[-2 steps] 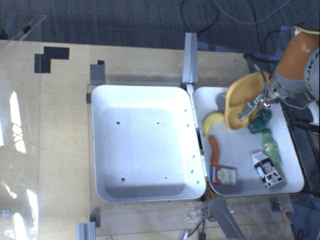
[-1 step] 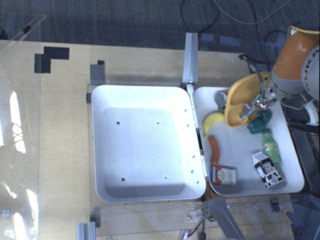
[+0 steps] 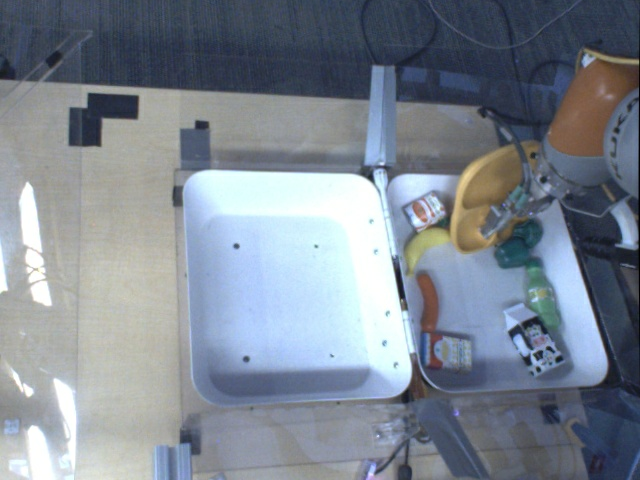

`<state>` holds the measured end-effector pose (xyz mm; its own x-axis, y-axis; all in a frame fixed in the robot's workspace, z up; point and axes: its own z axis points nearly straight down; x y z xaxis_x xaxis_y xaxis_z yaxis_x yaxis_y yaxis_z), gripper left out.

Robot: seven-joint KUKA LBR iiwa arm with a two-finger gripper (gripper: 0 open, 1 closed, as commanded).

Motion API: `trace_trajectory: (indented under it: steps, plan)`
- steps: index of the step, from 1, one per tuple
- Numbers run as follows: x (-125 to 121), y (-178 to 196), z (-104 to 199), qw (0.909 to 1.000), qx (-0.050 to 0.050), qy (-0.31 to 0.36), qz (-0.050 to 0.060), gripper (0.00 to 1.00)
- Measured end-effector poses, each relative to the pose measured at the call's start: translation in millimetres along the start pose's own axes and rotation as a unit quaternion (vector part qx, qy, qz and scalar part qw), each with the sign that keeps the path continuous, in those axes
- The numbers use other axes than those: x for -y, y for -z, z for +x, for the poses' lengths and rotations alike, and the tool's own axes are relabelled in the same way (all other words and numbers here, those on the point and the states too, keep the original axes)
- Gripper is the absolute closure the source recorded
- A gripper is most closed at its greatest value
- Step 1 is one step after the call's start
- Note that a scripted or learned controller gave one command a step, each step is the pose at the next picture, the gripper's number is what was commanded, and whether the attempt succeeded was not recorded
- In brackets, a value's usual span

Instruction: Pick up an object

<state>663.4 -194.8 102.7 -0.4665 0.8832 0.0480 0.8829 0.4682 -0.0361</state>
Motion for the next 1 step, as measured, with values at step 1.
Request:
trace_trajectory:
  steps: [1]
  plan:
    - [0.0, 7.7, 0.6, 1.0, 0.0, 0.0, 0.0, 1.0]
